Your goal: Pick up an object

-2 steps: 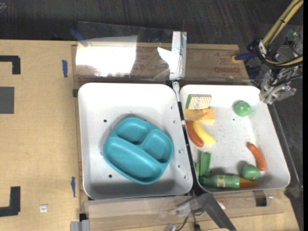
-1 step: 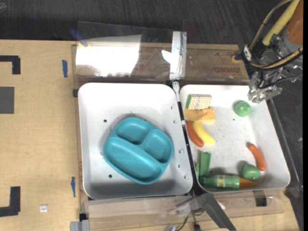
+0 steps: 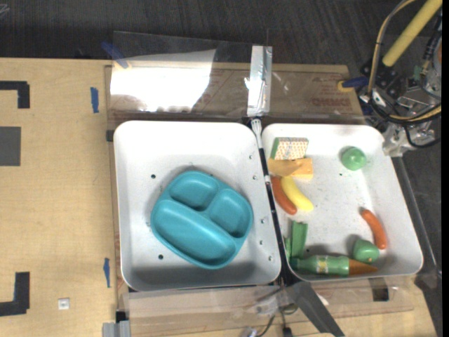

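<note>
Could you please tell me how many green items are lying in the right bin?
4: a ball near the far corner, a stick, a bottle along the near wall, and a rounded piece.

Robot arm [image 3: 414, 20] at upper right corner, cables bundled, well above bench

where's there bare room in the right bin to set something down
The widest bare patch in the right bin is its middle, between the green ball, the banana and the orange sausage. The left wall by the sponge and the front edge by the green bottle are crowded.
</note>
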